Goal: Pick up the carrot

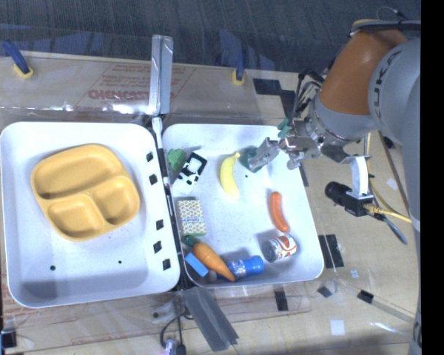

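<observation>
The carrot [210, 260] is orange with a green stub at its upper left end. It lies at a slant near the front edge of the right bin [300, 198], between a blue block and a blue can. My gripper [260, 156] hangs over the back right part of that bin, just right of the banana, far from the carrot. Nothing shows between its fingers.
The right bin also holds a banana [229, 176], a red sausage [279, 211], a small tin [282, 247], a blue can [247, 266], a blue block [195, 265], a patterned sponge [192, 217], a green piece [177, 158] and a black-and-white tag [194, 167]. A yellow divided tray [85, 190] sits in the left bin [22, 272].
</observation>
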Robot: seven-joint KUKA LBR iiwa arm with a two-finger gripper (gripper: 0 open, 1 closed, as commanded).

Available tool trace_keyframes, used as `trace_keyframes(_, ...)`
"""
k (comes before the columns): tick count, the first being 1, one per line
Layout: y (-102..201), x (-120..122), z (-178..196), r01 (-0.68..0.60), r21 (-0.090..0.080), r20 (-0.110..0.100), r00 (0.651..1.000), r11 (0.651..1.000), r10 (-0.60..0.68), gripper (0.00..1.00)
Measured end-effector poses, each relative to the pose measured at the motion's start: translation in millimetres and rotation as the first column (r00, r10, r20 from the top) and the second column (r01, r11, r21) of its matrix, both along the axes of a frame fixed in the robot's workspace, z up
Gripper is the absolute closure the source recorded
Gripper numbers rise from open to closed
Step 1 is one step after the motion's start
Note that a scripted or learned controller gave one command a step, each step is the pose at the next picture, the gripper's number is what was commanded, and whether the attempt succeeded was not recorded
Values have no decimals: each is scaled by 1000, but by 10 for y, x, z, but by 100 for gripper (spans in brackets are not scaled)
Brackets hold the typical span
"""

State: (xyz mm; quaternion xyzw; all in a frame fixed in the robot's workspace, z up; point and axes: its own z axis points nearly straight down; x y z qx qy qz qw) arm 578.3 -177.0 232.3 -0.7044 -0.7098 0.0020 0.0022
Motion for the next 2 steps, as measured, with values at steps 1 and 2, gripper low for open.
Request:
trace_keyframes(1, 171, 415, 927, 128, -2, 3, 992, 992, -128, 0)
trace_keyframes(2, 472, 472, 1716, 116, -3, 3, 993, 993, -116, 0)
